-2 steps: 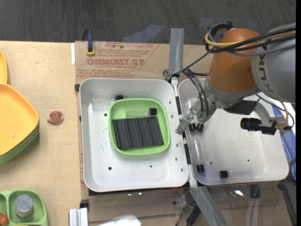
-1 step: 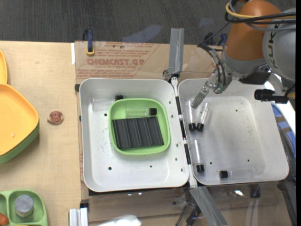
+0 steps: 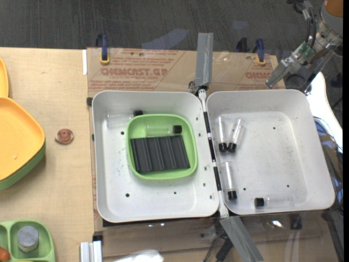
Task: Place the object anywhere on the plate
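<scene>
Camera view shows the end effector (image 3: 284,69) beyond the right bin (image 3: 322,146), grip state unclear, clear tubes (image 3: 230,134) inside.

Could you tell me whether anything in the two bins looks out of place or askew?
Nothing is spilled or damaged. Clear tubes lie scattered loosely in the right bin; one tube already rests on the green plate.

plate (image 3: 162,171) in left bin (image 3: 109,162) | tubes (image 3: 229,135) in right bin (image 3: 294,162)

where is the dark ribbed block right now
The dark ribbed block lies on the green square plate in the left white bin, just below a clear black-capped tube resting on that plate.
</scene>
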`<action>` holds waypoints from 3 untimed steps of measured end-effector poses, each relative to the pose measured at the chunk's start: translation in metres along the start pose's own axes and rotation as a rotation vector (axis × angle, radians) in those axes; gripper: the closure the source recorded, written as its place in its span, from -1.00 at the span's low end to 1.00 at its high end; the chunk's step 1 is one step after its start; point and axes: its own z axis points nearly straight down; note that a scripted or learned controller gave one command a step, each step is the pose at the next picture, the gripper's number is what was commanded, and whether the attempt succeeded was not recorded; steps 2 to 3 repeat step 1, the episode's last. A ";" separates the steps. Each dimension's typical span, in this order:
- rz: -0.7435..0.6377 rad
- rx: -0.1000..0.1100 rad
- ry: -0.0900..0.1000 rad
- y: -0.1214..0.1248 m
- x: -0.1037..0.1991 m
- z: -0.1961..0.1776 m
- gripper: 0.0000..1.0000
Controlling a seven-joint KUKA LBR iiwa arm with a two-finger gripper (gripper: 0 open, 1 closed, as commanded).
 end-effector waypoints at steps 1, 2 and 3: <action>-0.005 -0.001 -0.003 0.001 0.000 -0.009 1.00; -0.005 -0.001 -0.003 0.001 0.000 -0.009 1.00; -0.005 -0.001 -0.003 0.001 0.000 -0.009 1.00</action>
